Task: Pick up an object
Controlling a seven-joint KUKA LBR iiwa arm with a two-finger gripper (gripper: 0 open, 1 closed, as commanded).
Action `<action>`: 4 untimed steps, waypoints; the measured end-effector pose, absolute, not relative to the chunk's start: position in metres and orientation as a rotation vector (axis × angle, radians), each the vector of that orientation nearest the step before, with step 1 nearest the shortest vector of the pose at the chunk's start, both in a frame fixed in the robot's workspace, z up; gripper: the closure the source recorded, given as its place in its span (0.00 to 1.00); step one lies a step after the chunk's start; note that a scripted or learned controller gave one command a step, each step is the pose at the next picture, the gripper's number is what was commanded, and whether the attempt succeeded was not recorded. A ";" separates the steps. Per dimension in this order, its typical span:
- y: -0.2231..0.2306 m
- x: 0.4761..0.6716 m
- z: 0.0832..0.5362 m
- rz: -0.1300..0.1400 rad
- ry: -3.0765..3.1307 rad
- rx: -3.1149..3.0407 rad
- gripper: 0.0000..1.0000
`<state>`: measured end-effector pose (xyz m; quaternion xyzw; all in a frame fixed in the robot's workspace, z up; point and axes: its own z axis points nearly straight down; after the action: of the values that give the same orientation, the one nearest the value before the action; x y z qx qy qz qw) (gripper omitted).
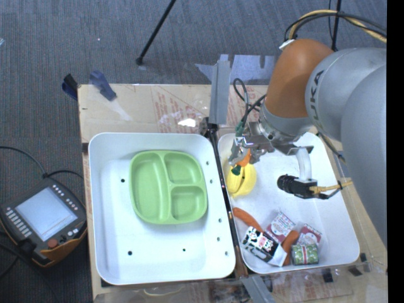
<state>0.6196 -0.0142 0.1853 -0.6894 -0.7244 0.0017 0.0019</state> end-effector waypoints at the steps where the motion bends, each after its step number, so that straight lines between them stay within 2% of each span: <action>1: 0.001 0.639 0.198 0.006 -2.359 -2.071 1.00; 2: 0.001 0.639 0.198 0.006 -2.359 -2.070 0.00; 3: -0.097 0.611 0.118 0.004 -2.505 -1.889 0.00; 4: -0.103 0.552 0.085 0.002 -2.534 -1.849 0.00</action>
<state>0.5524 -0.1028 0.0853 -0.5894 -0.8078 0.0007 0.0027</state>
